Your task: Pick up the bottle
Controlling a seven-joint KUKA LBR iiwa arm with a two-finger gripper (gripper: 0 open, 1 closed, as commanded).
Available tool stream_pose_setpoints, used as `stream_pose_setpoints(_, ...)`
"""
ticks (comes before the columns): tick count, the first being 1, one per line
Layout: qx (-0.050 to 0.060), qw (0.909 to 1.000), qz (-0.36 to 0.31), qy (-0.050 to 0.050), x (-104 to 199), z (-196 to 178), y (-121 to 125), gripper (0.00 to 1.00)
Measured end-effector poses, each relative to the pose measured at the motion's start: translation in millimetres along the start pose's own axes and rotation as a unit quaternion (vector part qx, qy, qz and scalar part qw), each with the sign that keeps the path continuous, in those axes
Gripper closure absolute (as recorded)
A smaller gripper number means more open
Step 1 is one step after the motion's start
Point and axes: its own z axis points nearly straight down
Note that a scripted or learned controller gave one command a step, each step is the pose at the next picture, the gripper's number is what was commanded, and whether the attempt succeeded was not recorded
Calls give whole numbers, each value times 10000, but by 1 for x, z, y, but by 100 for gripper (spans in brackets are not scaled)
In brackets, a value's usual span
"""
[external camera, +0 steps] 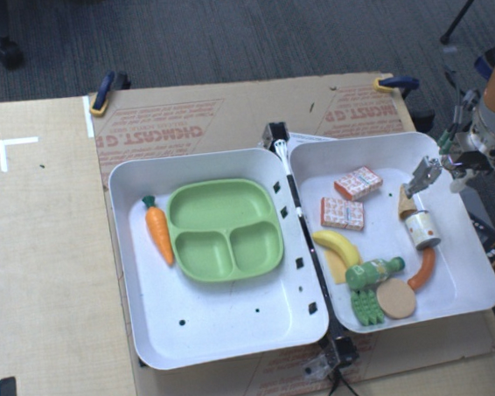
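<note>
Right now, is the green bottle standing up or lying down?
Lying down. The bottle rests on its side in the right bin, neck pointing right toward the sausage, between the banana and the cookie.

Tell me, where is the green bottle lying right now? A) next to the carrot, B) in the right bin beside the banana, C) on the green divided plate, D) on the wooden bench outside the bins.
B: the green bottle lies on its side in the right bin, just below the banana.
</note>
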Motion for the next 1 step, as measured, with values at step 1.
stream_pose_setpoints(1, -4, 10000, -12, -5, 0, -10, 1, 100)
